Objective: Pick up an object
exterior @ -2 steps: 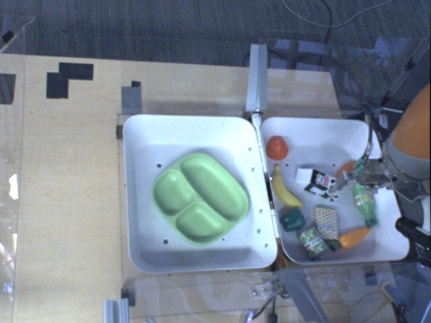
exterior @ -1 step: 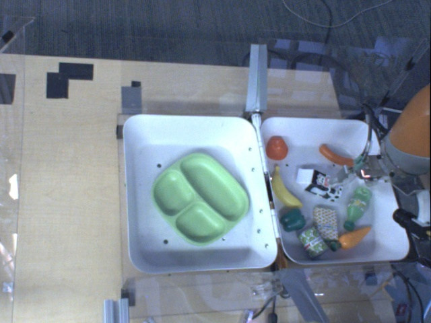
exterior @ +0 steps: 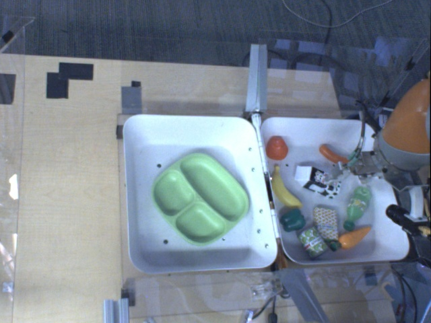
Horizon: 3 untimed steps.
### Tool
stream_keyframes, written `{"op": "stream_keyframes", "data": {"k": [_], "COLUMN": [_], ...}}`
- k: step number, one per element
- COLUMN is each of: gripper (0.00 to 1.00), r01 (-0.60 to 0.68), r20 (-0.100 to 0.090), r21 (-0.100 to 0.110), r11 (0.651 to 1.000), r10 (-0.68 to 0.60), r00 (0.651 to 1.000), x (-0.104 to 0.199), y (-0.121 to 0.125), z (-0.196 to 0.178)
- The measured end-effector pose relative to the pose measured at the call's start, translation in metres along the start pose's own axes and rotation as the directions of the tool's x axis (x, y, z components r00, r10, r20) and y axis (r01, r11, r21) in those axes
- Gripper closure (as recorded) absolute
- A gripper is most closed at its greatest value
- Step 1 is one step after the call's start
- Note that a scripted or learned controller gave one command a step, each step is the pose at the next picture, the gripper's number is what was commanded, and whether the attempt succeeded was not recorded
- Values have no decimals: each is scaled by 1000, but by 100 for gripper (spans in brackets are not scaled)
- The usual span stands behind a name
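Gripper (exterior: 355,169): low over the right bin's far-right side; whether the jaws are spread or pressed, I cannot tell.
Nearest: orange sausage (exterior: 333,154) just left, green bottle (exterior: 358,203) just below.
Crowded front: carrot (exterior: 354,237), patterned box (exterior: 326,221), green can (exterior: 312,241).
Left edge: banana (exterior: 283,191), tomato (exterior: 277,147).
Right bin (exterior: 296,127): little open floor.
Left bin (exterior: 145,247): green divided tray (exterior: 200,197), bare margins around.
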<state>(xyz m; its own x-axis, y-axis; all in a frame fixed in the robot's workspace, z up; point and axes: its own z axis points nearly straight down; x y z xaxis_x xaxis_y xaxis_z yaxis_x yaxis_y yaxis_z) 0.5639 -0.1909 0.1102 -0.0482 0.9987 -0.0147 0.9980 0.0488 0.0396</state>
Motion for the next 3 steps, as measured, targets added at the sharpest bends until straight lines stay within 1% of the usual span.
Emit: {"op": "stream_keyframes", "data": {"k": [1, 2, 3], "gripper": [0, 0, 0], "r01": [-8, 30, 74], "r20": [0, -6, -4], "r21": [-7, -6, 1], "r11": [1000, 1000, 997], "r10": [8, -30, -74], "r00": [1000, 1000, 997], "x": [15, -17, -19], "y": [74, 80, 88], "z": [4, 5, 6]}}
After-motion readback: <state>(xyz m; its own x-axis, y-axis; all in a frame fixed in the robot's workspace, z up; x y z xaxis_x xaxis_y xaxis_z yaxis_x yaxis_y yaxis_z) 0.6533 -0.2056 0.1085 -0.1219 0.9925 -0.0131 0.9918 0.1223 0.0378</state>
